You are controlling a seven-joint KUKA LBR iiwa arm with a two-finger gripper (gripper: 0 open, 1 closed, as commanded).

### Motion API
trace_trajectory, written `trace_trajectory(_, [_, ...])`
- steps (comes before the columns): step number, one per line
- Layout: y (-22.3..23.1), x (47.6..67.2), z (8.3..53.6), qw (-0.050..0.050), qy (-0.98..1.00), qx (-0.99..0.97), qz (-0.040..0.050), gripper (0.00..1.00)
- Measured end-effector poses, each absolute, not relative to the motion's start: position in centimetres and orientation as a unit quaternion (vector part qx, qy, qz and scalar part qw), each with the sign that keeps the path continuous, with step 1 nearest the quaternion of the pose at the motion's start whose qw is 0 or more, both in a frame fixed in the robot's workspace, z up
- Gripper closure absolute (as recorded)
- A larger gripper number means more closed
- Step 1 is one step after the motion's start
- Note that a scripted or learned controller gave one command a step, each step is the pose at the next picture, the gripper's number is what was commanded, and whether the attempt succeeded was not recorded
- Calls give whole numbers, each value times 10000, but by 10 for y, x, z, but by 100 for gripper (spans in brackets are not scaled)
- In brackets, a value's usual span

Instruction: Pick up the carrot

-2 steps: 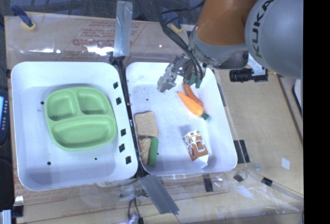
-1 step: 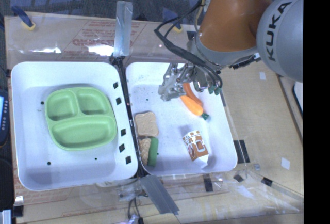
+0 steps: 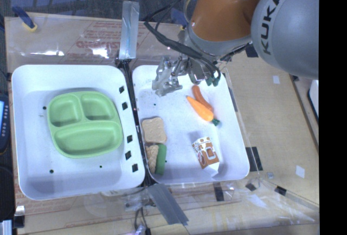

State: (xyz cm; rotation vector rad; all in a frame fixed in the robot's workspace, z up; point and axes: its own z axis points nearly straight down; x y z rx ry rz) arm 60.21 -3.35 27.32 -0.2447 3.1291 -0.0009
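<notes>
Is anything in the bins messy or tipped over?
Nothing is spilled or broken. The small carton lies on its side in the right bin, and the carrot lies loose nearby. The green divided plate sits flat in the left bin.

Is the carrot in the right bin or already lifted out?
In the bin. The carrot lies on the right bin's floor, beside the gripper, not between its fingers.

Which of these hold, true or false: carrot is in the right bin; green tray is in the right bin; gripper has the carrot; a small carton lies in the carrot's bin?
1. The carrot lies in the right bin. True.
2. The green tray is in the right bin. False: it sits in the left bin.
3. The gripper holds the carrot. False: the carrot lies on the bin floor, beside it.
4. A small carton shares the carrot's bin. True.
</notes>
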Motion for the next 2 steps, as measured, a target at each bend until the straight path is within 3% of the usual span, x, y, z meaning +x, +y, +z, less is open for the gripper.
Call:
trace_trajectory(1, [-32, 560, 256, 1, 9995, -308, -3, 100])
trace_trajectory(2, [-24, 607, 230, 10, 9900, -1412, -1, 100])
